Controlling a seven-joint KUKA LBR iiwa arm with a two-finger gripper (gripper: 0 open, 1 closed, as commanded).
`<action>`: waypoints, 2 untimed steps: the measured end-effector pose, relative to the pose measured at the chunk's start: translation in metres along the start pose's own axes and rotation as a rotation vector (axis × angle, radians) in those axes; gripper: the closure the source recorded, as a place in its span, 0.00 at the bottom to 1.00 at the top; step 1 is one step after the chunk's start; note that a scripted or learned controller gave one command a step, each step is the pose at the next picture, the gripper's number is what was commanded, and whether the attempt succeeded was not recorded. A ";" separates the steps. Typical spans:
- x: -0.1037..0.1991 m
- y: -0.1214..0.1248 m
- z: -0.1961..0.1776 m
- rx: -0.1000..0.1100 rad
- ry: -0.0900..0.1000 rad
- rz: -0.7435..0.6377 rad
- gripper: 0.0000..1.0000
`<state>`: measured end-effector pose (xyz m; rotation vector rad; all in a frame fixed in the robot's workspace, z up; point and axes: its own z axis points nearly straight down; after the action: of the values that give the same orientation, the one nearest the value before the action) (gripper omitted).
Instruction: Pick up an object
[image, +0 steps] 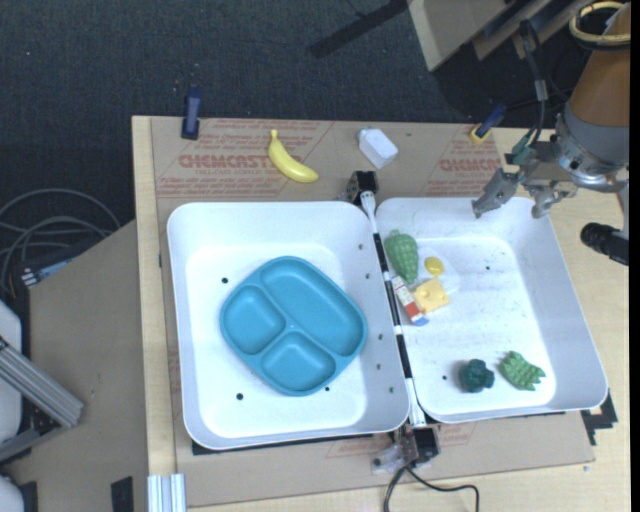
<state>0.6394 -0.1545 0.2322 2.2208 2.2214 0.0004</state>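
Two white bins on the tabletop; hand hovers with fingers spread and nothing between them over the right bin's far edge, blue plate sits left.

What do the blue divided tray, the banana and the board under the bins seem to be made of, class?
Blue divided tray: probably moulded plastic, with a smooth, even colour and rounded compartments.
Banana: likely a plastic toy, uniformly yellow with a slight sheen.
Board: apparently cardboard, matte tan with red printed lettering.

The cardboard sheet under the bins bears red "CHEMCAST" lettering.
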 end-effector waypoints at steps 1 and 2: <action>0.049 -0.007 0.068 0.002 0.001 -0.001 0.00; 0.057 -0.035 0.106 0.003 0.001 0.001 0.00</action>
<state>0.6046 -0.0979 0.1258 2.2240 2.2227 -0.0024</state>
